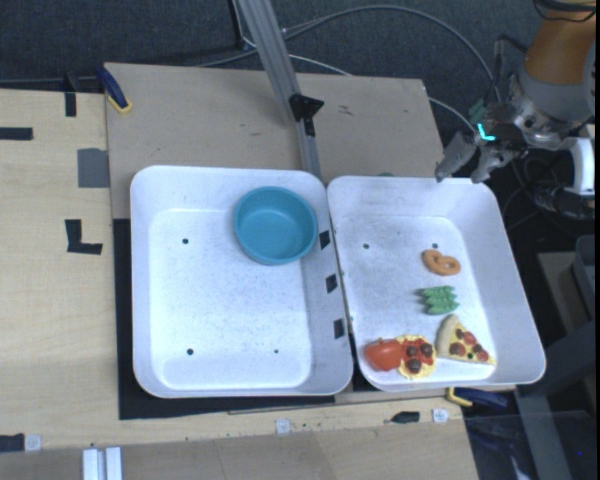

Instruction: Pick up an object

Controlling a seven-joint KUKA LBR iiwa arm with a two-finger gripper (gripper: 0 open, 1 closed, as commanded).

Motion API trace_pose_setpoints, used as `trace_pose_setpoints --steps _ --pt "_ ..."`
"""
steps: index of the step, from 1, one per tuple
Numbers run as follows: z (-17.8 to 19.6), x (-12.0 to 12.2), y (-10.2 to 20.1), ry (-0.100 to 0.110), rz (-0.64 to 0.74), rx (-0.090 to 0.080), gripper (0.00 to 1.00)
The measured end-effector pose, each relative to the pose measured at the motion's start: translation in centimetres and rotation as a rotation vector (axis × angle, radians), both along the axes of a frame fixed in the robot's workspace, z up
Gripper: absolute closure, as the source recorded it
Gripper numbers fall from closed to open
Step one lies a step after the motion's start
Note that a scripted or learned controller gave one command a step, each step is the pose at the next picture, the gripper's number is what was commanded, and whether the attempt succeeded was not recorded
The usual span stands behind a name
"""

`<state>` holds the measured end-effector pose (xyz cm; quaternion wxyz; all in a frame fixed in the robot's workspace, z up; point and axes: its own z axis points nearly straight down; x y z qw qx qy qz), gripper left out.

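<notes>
Tan bench (40,268) bears two white bins (230,368).

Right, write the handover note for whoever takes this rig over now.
Hand: above the right bin's far right corner, outside the rim, nothing seen between its fingers.
Right bin: pretzel, green leaf piece, pizza slice, round pizza with a red piece touching it, all near the front right.
Left bin: blue bowl at the back right.
Done: nothing picked yet.
Left: bring the hand down over one item, likely the pretzel as the nearest, grip and lift.
</notes>
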<state>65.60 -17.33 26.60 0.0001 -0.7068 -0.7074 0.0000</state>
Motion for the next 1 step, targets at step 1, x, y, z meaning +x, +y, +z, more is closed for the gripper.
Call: trace_pose_setpoints --steps 1 --pt "0.00 0.00 0.00 0.000 0.000 0.000 0.00"
